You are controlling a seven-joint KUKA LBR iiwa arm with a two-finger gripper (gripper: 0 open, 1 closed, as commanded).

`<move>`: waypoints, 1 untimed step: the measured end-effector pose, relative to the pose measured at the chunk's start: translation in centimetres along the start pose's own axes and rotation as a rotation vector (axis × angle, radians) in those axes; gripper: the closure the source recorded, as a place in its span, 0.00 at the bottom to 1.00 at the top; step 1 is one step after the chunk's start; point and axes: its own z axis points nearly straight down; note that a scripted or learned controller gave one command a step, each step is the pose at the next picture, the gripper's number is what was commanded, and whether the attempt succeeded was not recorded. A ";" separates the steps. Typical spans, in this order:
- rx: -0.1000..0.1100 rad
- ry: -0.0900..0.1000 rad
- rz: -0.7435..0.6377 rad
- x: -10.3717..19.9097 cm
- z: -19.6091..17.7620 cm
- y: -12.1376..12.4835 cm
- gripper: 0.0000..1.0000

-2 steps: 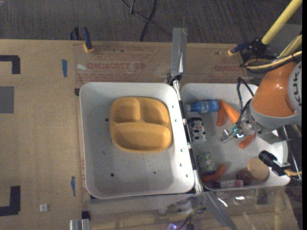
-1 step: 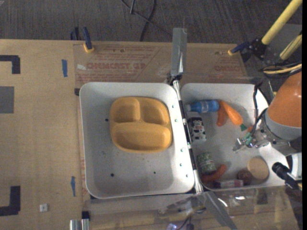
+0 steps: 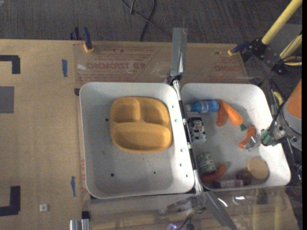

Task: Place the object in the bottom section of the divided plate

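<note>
At the right bin's [image 3: 283, 169] near edge lie a tan disc [image 3: 258, 167], a red sausage [image 3: 214, 173] and a green-labelled can [image 3: 206, 161]. The gripper [image 3: 254, 143] hangs over this bin by a small carrot [image 3: 248, 135]; whether its fingers are apart I cannot tell. Beyond lie a cow-print carton [image 3: 196, 129], a larger carrot [image 3: 232, 113] and a blue bottle [image 3: 203, 106]. The orange plate [image 3: 141, 124] sits in the left bin [image 3: 93, 143], its wide section nearest. Faded red lettering on the cardboard worktop [image 3: 43, 128] cannot be read

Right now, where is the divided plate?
In the camera view, the orange divided plate lies in the upper middle of the left bin, close to the wall shared with the right bin.
</note>
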 end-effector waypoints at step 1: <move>0.000 0.000 -0.096 7.4 -8.2 4.1 1.00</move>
